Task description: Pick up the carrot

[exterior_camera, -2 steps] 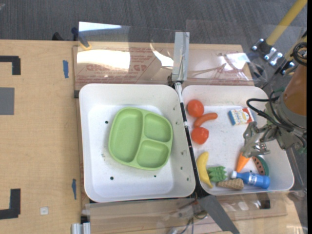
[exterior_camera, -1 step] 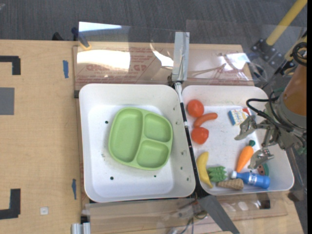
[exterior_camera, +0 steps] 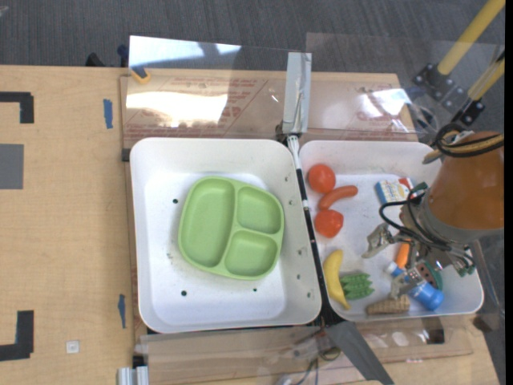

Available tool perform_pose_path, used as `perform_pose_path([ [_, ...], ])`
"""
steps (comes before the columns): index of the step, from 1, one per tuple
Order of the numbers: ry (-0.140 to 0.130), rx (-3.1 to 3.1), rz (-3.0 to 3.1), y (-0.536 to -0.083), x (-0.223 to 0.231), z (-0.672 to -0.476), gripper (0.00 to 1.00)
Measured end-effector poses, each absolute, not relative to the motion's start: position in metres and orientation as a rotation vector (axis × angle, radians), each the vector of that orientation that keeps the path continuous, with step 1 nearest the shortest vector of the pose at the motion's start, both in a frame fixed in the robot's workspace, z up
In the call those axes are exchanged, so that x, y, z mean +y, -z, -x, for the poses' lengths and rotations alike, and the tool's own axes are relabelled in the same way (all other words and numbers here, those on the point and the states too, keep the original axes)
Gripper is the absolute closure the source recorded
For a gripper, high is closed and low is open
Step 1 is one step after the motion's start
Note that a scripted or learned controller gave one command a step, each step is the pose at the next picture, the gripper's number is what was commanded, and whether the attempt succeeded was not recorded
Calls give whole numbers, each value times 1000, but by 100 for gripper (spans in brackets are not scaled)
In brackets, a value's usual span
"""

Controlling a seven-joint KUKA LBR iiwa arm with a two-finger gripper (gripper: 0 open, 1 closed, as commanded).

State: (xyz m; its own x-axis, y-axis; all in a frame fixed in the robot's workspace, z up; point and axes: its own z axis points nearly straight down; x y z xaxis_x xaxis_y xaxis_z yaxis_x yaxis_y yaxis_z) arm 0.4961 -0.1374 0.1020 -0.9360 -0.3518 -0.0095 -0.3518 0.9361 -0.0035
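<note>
The carrot is a short orange stick lying in the right bin, near its lower right part. My gripper hangs straight over it, under the arm's orange band. The gripper's body and cables cover part of the carrot, so only a small orange strip shows. I cannot make out from above whether the carrot is held.
The right bin also holds a red tomato, a red sausage-like piece, another red-orange ball, a banana, a green vegetable, a tan piece, a blue cup and a small box. The left bin holds a green divided plate.
</note>
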Motion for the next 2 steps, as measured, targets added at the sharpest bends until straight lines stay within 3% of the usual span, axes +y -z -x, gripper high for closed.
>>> perform_pose_path([
  [1,5,3073,561,-112,-136,-498,100],
  [2,3,3085,531,-171,-107,-539,100],
])
